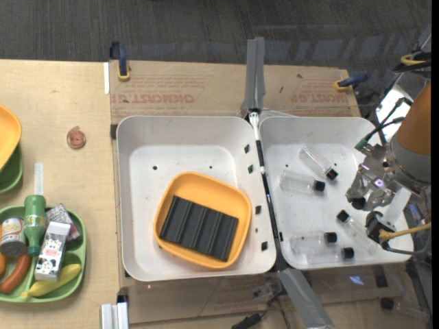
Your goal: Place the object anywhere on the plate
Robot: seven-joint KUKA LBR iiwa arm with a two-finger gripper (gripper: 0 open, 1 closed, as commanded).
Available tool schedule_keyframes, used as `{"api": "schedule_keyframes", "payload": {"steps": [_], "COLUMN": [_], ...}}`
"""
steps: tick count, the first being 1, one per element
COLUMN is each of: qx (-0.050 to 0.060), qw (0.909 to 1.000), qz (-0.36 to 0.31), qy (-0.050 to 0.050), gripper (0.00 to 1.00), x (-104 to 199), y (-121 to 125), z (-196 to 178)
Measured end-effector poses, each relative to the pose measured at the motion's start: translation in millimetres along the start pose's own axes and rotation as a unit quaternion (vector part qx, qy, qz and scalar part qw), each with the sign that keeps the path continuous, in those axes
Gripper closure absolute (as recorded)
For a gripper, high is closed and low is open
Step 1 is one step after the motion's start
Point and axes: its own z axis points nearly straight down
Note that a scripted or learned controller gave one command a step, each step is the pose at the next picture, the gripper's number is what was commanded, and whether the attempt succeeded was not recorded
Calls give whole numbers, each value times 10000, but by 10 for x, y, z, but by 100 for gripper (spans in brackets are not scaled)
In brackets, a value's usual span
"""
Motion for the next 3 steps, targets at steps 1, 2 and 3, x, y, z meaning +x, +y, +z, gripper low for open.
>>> {"api": "schedule_keyframes", "payload": {"steps": [1,2,3], "qx": [-16,-32,-34], "qw": [9972,9912,9744], "qz": [-744,-1326,-2250], "qy": [31,33,29], "gripper": [100,100,100], "x": [16,229,702], "y": [-30,-190,-569], "z": [415,333,333]}}
